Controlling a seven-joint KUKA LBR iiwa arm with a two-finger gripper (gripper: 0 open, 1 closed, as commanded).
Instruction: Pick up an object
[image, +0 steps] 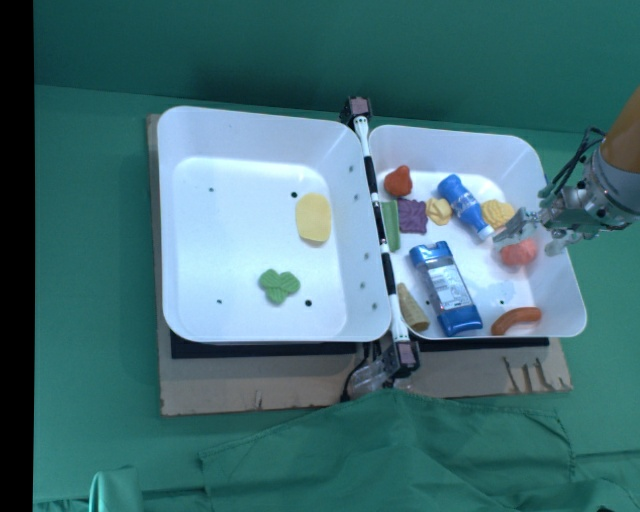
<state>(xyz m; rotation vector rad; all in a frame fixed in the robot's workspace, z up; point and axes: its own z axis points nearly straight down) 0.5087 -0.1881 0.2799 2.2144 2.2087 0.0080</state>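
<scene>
One salmon-pink toy (518, 253) lies in the right bin (560, 300), near its right wall, and looks like the likeliest pick. The end effector (533, 231) hangs just above and beside it, reaching in over the right wall; whether it is released or clenched cannot be told, and nothing is seen grasped.

Left of the pink toy lie a yellow-orange toy (497, 212), a blue bottle (463, 205), a small yellow piece (438, 210), a purple piece (412, 215) and an orange-red piece (399, 181). Below and left of it sits a blue packet (446, 288), with a cone (411, 307) further left. A sausage (516, 320) lies below it, by the front wall. A green stick (390, 226) rests far left, by the divider.

The left bin (200, 140) holds a yellow disc (313, 217) and a green leaf (279, 286).

Risks, as a judgement: the pink toy sits close to the wall, so a descent could strike the rim or pinch only an edge. The yellow-orange toy nearby could be nudged or caught instead. A rounded, soft shape may slip out on lifting.
</scene>
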